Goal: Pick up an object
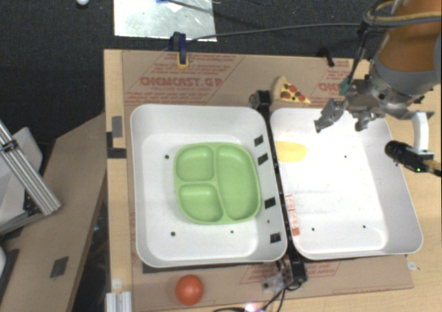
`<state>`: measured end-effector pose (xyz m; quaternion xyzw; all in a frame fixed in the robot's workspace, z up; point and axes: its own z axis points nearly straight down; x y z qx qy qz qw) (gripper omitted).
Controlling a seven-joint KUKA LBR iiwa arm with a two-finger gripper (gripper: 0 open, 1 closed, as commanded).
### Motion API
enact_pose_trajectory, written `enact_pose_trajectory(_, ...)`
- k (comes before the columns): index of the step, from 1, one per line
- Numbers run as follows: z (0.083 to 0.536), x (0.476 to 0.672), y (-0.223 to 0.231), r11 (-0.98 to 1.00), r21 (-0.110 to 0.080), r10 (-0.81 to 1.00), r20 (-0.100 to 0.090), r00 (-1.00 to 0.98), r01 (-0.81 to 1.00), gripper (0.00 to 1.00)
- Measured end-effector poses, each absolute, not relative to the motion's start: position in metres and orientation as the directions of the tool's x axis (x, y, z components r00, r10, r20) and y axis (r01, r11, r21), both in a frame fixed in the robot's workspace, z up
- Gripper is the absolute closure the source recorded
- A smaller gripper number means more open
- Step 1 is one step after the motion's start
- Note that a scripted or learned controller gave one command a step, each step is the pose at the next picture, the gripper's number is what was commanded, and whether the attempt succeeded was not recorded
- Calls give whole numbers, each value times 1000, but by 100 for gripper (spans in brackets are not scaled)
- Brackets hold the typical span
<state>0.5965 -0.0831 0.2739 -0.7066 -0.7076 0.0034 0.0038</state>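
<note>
Overhead, the left bin [148, 166] holds a green divided tray [216, 183], lying flat near its middle. A yellow object [291, 152] lies in the right bin [359, 214], close to its left wall. Outside the bins, a pizza-slice toy [291, 91] rests on the tabletop [207, 83] behind them, and an orange ball [188, 289] sits at the front edge. The gripper [345, 119] hangs over the right bin's far side, fingers spread apart and holding nothing, well right of the yellow object.
</note>
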Motion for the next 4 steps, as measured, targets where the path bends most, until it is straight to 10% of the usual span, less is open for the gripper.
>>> enact_pose_trajectory(4,127,586,-101,0,-3,1000,1,0,1000,0)
